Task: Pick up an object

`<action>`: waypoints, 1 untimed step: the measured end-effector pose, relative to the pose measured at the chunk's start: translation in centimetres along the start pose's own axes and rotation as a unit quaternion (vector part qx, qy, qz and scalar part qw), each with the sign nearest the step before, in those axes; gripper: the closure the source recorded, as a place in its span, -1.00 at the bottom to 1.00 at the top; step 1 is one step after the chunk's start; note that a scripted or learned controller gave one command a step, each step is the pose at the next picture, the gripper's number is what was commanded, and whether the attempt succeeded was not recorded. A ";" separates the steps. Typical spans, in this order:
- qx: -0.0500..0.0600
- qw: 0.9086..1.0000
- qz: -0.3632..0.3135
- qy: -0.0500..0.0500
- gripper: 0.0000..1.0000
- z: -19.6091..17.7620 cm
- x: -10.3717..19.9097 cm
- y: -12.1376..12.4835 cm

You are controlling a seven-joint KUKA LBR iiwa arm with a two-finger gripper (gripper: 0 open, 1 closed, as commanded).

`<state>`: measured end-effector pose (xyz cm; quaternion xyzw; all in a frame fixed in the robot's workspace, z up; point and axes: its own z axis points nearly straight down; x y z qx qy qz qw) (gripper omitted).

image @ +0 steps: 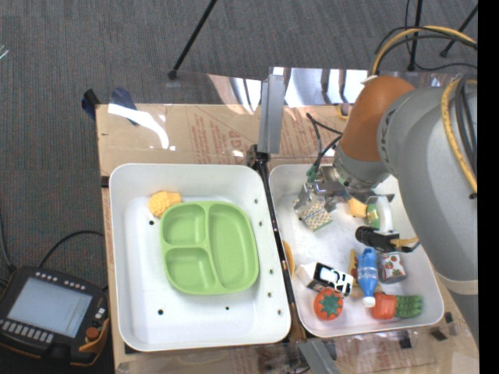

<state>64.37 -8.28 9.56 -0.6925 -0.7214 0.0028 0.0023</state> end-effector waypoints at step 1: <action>-0.008 1.000 -0.001 0.001 1.00 -9.7 8.5 0.5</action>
